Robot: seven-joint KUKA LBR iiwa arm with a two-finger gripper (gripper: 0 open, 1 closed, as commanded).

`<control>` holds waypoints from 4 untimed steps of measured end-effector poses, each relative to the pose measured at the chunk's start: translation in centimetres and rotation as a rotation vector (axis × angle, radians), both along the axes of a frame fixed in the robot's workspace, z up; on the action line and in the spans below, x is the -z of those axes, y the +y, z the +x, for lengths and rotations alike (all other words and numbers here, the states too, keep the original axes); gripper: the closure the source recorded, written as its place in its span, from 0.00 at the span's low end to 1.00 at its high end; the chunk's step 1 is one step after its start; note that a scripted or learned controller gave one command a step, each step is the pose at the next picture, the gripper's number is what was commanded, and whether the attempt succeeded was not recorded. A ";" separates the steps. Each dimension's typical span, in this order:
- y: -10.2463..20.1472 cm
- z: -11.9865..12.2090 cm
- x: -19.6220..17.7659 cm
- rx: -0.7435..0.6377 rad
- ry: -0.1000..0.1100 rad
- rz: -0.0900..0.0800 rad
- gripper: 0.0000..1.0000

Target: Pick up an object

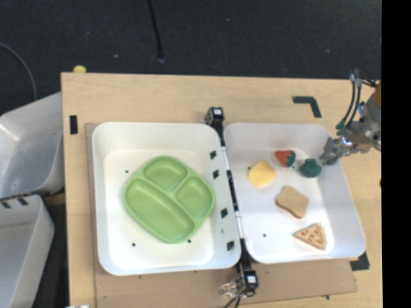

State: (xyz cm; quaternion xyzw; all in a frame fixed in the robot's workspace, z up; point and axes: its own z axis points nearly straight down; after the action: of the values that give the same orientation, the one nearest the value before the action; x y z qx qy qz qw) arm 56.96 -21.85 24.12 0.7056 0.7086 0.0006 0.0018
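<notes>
Across the middle of the frame you have the wooden bench (160, 98) carrying two white bins. The left bin (109, 236) holds a green divided plate (168, 198). The right bin (343, 226) holds a tan bread slice (292, 201), a yellow lemon-like piece (261, 174), a pizza wedge (313, 235), a red strawberry-like piece (284, 157) and a small teal object (311, 168). At right centre the gripper (332, 151) sits just beside the teal object; its finger state you cannot tell. No writing is legible.
</notes>
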 end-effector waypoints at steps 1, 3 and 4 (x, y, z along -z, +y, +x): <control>5.9 -0.6 -0.8 -0.003 0.002 0.003 1.00; 16.6 -1.9 -1.1 -0.003 0.000 0.002 1.00; 21.4 -2.6 -1.9 -0.003 0.003 0.003 1.00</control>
State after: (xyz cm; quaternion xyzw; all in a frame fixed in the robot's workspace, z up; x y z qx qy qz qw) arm 54.36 -0.40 26.02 0.7045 0.7097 0.0008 -0.0003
